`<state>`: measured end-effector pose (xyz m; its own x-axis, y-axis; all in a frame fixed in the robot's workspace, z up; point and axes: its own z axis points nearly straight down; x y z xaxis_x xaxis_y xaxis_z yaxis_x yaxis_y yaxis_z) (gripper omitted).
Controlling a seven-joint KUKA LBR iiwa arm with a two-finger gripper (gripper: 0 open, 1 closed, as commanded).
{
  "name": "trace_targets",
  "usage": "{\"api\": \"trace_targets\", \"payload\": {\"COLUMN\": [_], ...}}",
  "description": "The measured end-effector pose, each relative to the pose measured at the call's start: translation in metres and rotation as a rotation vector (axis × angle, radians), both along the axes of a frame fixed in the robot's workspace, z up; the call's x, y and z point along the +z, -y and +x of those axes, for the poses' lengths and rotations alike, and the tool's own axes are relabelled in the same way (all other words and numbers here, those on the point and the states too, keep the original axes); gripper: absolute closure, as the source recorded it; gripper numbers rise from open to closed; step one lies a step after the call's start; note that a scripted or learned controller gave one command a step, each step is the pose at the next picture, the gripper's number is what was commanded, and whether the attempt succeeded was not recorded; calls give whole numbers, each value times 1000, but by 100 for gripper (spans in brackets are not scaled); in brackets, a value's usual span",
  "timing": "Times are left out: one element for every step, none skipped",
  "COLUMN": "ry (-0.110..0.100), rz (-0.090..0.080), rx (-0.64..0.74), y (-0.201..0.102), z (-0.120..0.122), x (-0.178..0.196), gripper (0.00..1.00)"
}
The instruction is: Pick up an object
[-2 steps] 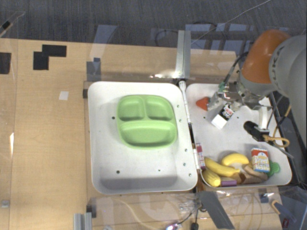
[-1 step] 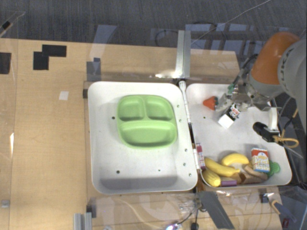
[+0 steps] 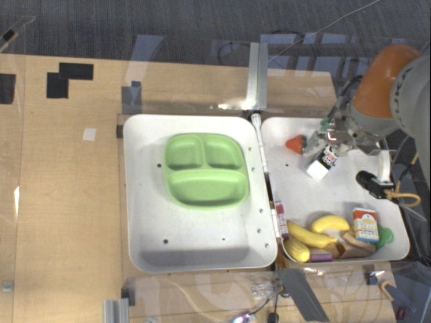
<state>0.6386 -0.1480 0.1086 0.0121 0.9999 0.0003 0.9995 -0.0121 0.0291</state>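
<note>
On the counter [image 3: 60,200] sit 2 white bins. The left bin [image 3: 145,180] carries 1 green plate [image 3: 204,169] with 3 compartments. In the right bin [image 3: 296,200], the gripper [image 3: 330,142] hangs over the far half; whether it is open or closed cannot be told. 1 white block [image 3: 317,169] lies just beside it on the near side, its long axis slanting from far right to near left. 1 small red piece [image 3: 295,143] lies near the gripper's left side. Well apart, in the near corner, crowd 2 bananas [image 3: 304,236] and 1 red-and-white carton [image 3: 365,225]. Nothing lies on top of the block.
</note>
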Motion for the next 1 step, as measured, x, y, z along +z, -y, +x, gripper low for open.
{"api": "trace_targets", "payload": {"ry": [7], "rz": [-2], "rx": [0], "y": [1], "z": [2], "x": [14], "gripper": [100]}}
